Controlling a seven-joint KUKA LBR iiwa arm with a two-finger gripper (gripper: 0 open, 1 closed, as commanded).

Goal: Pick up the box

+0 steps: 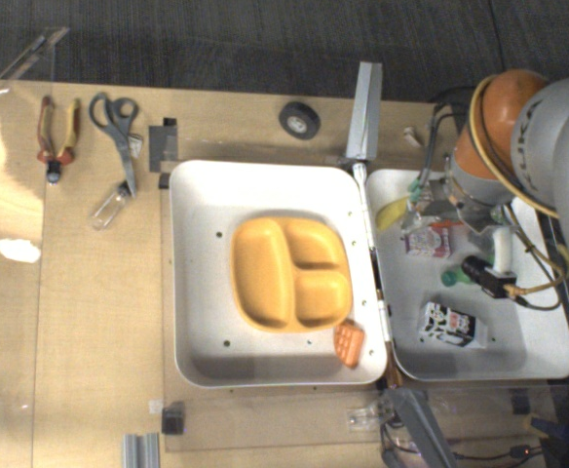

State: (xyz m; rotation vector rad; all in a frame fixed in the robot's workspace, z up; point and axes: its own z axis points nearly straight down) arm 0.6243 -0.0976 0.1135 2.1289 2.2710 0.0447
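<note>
Table (90, 291): I see scissors (119, 139) and pliers (56, 139) at its far left
Left bin (197, 261): holds a yellow divided tray (289, 271); an orange item (349, 343) lies at its near right corner
Right bin (548, 344): the arm (548, 135) reaches over it
Gripper (431, 213): low over small clutter; I cannot tell the fingers' state
Box (450, 325): black-and-white, flat on the right bin's near floor, apart from the gripper

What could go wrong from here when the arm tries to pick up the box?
The arm's gripper hangs over a crowded spot of the right white bin: the small red and white box lies close to a yellow object and a green piece, so the fingers might catch a neighbour. A second, black and white box lies nearer the front, so the wrong one might be taken.
</note>
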